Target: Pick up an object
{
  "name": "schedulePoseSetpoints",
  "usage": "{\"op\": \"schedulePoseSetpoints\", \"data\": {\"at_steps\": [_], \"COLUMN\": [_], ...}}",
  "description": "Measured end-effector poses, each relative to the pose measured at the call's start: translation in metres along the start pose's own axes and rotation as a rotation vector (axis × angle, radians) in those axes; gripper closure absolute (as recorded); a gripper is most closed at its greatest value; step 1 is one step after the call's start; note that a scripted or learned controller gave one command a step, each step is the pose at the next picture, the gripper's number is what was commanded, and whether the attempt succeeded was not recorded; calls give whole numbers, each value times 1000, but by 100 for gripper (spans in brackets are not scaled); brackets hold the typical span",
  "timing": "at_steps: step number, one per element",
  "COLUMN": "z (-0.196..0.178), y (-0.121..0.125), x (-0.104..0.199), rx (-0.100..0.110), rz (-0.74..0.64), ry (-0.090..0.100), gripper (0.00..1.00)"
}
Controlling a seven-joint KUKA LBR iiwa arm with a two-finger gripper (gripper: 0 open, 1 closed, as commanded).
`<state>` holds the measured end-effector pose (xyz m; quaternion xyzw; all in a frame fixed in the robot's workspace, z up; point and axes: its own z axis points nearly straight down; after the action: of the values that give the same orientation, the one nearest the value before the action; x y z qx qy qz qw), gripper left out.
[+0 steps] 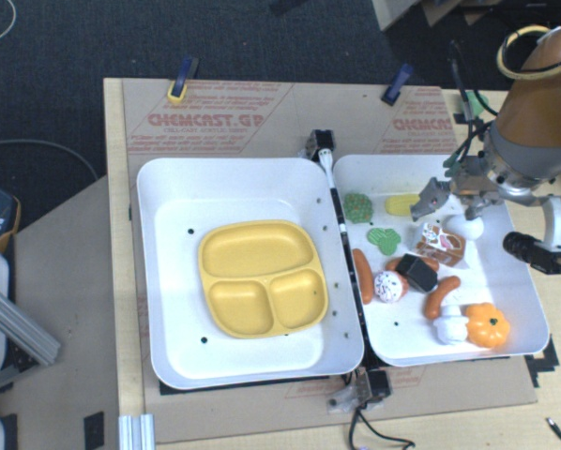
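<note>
Left bin (159, 251): holds one yellow divided tray (262, 277), three compartments, lying at the bin's centre.

Right bin (529, 298): holds the small items.
- green leafy piece (358, 206), upper left of the bin.
- second green piece (386, 241), just below it.
- yellow piece (401, 203), right of the first green piece.
- orange sausage (363, 275), along the bin's left wall.
- speckled white ball (389, 287), just beside that sausage.
- black block (416, 272), right of the ball.
- second sausage (441, 297), lower centre.
- orange pumpkin (488, 326), lower right, with a white piece (451, 328) touching its left side.
- red-and-white packet (441, 242), centre.

My gripper (447, 202): upper right of the frame, over the right bin's upper part, above the packet. I cannot tell how far my jaws stand apart, nor whether anything sits between them.
</note>
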<state>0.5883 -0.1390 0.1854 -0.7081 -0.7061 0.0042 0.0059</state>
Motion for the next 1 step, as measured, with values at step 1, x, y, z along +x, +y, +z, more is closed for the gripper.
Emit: {"op": "schedulePoseSetpoints", "data": {"at_steps": [1], "z": [-8], "y": [3], "x": [0], "rx": [-15], "rz": [-3], "ry": [-2], "gripper": [0]}}
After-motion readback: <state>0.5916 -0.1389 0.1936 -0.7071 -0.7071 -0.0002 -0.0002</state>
